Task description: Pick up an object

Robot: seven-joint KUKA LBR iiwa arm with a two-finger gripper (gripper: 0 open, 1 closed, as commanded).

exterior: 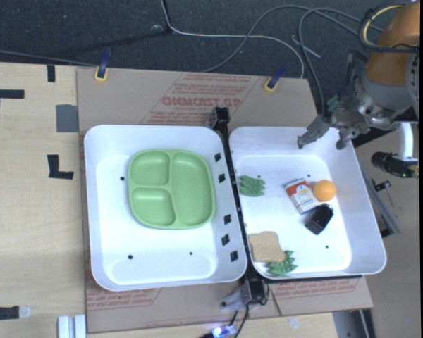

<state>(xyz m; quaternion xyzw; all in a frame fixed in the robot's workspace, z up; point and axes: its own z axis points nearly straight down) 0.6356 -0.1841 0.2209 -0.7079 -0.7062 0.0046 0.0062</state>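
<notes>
Orange ball (pixel 325 190) lies untouched in the right bin (pixel 352 217); the tool (pixel 326 136), spread open and empty, hovers above, so descent comes next.

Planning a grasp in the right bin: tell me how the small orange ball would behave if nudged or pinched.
The orange ball looks round and smooth, so it would probably roll at a push. It lies against the red and white packet, which may stop it rolling leftward. Its curved surface could slip out of a pinch that is off centre. It looks small, so likely light.
</notes>
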